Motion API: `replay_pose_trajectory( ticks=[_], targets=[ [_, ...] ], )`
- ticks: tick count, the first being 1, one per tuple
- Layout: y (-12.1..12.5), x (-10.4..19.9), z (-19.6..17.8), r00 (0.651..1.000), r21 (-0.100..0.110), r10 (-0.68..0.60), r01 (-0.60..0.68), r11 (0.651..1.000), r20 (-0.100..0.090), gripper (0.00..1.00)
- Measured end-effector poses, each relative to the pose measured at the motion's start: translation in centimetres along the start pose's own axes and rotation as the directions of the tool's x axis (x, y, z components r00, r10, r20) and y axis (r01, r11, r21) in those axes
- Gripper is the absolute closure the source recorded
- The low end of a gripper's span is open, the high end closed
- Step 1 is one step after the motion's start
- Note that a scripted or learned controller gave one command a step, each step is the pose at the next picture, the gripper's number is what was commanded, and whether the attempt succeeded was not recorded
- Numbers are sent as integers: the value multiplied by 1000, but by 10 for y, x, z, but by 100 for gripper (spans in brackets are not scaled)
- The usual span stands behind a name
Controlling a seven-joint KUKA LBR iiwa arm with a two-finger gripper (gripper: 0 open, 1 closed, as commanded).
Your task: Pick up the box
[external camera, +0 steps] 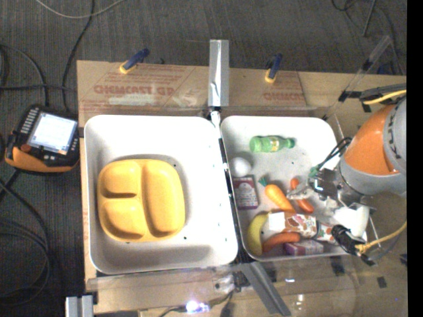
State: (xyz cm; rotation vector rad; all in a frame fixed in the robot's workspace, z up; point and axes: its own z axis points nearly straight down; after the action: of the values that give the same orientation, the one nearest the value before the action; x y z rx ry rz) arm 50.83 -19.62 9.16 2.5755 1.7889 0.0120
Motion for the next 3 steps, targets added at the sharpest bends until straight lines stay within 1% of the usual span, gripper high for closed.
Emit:
replay_pose_trajectory(
  ticks=[2, 3],
  targets=[
    [0, 0, 0, 1000, -1, 0, 0, 1000, 0, 0],
    [-6, 2, 1, 994, -6, -106, 106, 994, 10, 0]
  ],
)
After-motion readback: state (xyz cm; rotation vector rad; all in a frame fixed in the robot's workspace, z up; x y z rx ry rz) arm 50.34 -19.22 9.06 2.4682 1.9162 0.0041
